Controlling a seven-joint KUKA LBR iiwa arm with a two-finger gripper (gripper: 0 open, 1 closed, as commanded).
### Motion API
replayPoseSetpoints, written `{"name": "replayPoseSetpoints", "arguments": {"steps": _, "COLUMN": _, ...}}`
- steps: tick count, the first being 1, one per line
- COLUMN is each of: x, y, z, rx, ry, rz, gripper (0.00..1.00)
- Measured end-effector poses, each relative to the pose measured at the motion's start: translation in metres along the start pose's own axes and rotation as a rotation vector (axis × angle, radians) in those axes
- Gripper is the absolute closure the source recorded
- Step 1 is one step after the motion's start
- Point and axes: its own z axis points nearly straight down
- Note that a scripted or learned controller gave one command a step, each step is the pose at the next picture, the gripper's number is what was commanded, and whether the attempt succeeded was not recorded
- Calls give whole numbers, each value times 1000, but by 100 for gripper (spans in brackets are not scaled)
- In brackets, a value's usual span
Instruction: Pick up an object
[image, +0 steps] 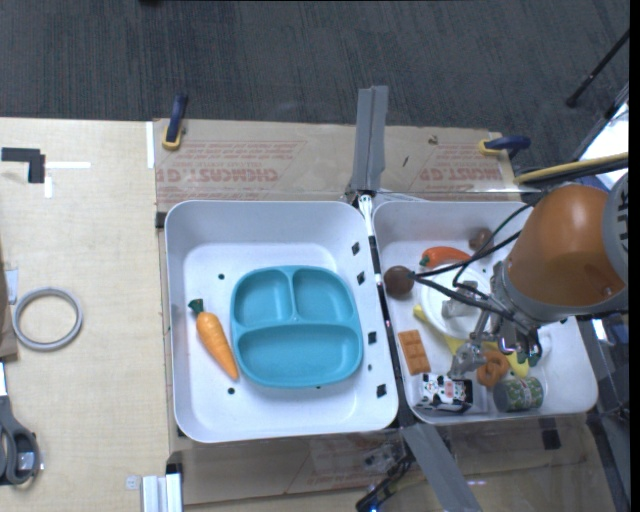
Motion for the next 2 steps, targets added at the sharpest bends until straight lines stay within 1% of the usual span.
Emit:
{"name": "replayPoseSetpoints", "arguments": {"steps": 1, "x": -22, "y": -73, "z": 2, "rx": -6, "ry": 27, "rz": -18, "gripper": 0}}
{"name": "replayPoseSetpoints", "arguments": {"steps": 2, "x": -1, "y": -9, "z": 12, "rx": -11, "ry": 36, "rz": -2, "gripper": 0}}
